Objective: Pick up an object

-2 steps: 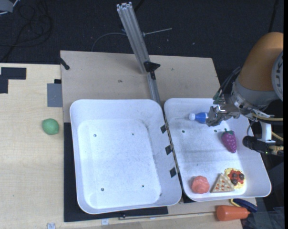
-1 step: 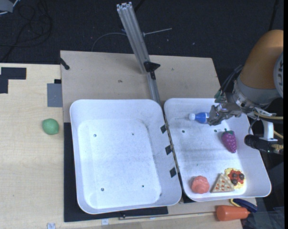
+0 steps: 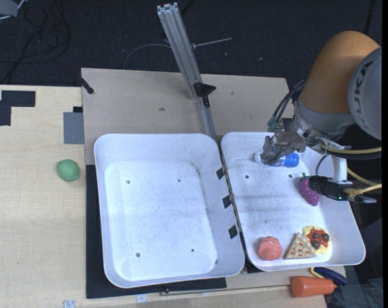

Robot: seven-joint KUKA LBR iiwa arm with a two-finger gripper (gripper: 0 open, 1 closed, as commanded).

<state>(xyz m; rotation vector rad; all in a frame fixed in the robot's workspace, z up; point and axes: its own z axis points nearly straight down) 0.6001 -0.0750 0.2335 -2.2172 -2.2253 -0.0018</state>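
My gripper (image 3: 273, 153) is low over the back of the right bin (image 3: 271, 197), reaching in from the right. A small blue object (image 3: 291, 160) lies directly beside it on its right, touching or partly under it. A purple object (image 3: 308, 191) rests near the bin's right wall. At the bin's front sit a red-orange ball (image 3: 268, 248), a pizza-slice toy (image 3: 299, 248) and a yellow tart with berries (image 3: 318, 237).
The left bin (image 3: 162, 210) lies next to the right one, with black clips along their shared edge. A green ball (image 3: 68, 170) sits on the bench at the left. An orange carrot-like toy (image 3: 313, 286) lies outside the bins at the front right. An aluminium bar (image 3: 184, 50) slants in from the back.
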